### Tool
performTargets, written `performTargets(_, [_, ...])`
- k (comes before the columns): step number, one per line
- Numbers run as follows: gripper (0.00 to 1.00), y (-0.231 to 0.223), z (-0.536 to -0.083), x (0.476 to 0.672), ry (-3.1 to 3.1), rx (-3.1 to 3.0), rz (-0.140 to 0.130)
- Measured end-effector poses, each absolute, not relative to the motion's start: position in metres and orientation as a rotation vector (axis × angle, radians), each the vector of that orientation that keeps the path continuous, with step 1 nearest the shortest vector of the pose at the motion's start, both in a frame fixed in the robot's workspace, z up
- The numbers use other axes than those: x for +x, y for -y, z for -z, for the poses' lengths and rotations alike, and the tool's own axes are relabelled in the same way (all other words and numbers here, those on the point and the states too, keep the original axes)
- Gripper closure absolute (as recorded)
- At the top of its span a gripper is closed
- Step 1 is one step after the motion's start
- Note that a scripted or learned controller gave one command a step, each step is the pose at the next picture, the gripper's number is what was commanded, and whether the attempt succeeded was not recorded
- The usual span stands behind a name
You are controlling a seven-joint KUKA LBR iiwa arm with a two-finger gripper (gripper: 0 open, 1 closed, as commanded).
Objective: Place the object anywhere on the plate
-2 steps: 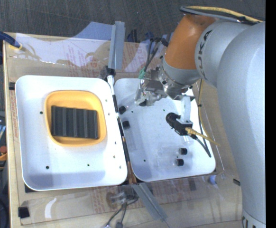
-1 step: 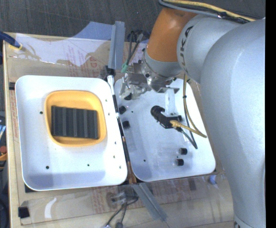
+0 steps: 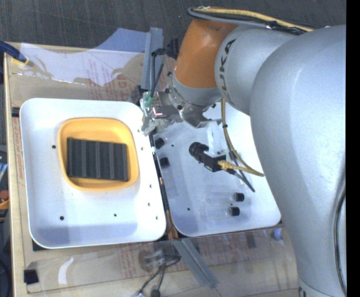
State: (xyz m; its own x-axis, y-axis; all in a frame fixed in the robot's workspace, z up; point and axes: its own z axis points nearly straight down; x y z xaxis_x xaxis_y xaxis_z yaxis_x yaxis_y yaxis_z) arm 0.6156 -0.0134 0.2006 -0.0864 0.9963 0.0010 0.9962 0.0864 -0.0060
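Observation:
A yellow plate (image 3: 98,152) with a dark ridged centre lies in the left white bin (image 3: 44,215). My gripper (image 3: 151,115) hangs low at the far left corner of the right bin (image 3: 192,218), just beside the divider between the bins and off the plate's right rim. The wrist hides its fingertips, and I see nothing held. A faint clear item (image 3: 220,198) lies on the right bin's floor near the front, well apart from the gripper.
The arm's grey body and orange band (image 3: 198,60) cover the right bin's far and right sides. A black fitting with a cable (image 3: 205,155) hangs over the bin's middle. Two small black pieces (image 3: 234,204) lie near the front right.

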Motion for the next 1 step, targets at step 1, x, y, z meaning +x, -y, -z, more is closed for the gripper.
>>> performTargets(1, [1.00,-0.0057,-0.1910,0.6045,2.580,-1.783,-0.006])
